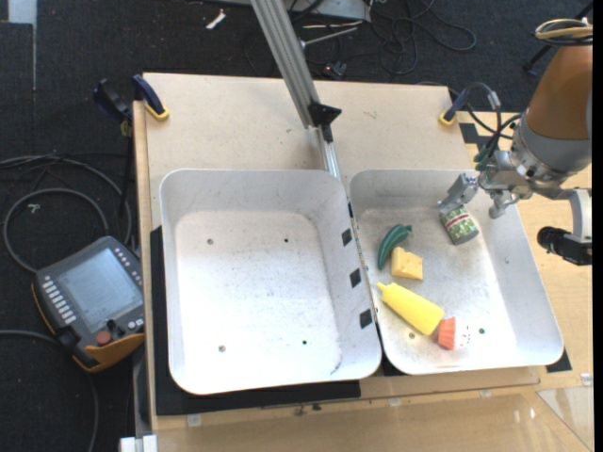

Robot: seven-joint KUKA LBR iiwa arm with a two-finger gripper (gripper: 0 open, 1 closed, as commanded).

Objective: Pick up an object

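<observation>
Hovering gripper [478, 192] just above can [460, 225], fingers spread, pinching nothing. Risking a tip or roll: can lying tilted, finger landing off-centre.

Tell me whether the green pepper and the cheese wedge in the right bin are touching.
Cannot tell. In the camera view the green pepper ends right at the top edge of the cheese wedge, with no clear gap between them, but no plain contact either.
</observation>
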